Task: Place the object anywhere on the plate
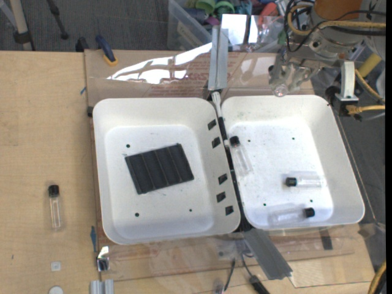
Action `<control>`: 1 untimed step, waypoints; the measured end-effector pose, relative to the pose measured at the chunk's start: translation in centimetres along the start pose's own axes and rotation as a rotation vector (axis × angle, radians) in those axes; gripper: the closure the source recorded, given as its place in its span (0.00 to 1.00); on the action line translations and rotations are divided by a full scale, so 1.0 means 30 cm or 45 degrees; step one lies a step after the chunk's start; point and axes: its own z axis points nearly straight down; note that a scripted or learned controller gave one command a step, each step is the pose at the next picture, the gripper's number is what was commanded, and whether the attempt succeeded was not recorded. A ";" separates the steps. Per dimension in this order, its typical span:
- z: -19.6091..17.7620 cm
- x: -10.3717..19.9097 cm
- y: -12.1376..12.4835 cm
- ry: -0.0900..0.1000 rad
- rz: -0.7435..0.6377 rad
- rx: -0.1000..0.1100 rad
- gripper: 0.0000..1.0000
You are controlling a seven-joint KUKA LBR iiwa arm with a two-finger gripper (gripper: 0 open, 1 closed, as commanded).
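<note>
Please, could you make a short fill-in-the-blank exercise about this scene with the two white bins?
1. The dark ribbed plate lies in the ____ bin.
2. The right bin holds ____ clear vials with black caps.
3. One more vial lies outside the bins, on the ____ bench.
4. The pincer hangs above the ____ edge of the right bin.

Missing words: left; three; wooden; far

you see a pale wood table [37, 115], two smooth white plastic bins [162, 225], a matt black ribbed plate [159, 167], and clear glassy vials [303, 180] with black caps.
</note>
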 end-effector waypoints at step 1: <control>-0.205 0.150 -0.015 0.000 -0.404 -0.005 1.00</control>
